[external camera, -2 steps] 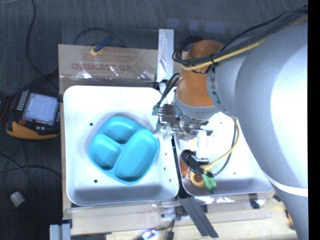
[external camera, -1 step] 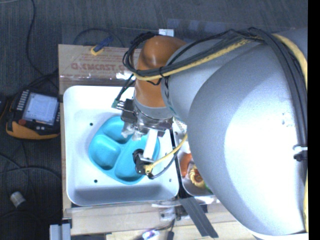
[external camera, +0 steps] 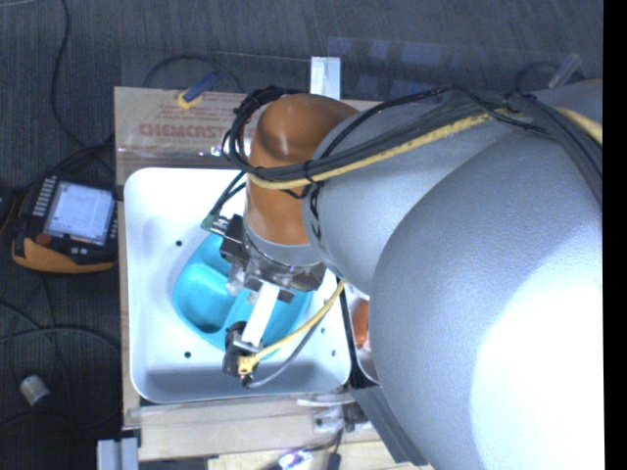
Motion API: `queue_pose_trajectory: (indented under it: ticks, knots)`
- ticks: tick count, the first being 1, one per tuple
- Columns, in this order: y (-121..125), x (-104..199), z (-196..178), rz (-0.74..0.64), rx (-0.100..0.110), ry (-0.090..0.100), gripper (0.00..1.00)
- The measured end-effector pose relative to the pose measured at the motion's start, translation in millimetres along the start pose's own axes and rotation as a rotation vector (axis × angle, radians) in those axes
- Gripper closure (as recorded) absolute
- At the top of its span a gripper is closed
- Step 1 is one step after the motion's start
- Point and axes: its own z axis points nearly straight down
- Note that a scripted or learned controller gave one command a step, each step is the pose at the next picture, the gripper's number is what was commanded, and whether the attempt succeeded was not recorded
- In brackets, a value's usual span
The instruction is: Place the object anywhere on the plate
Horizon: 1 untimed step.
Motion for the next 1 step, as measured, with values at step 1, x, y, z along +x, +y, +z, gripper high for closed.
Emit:
queue_pose_trajectory:
  ticks: [1]
  knots:
    - [0.5, -0.4, -0.1, 0.001, -0.001, -0.001, 0.0]
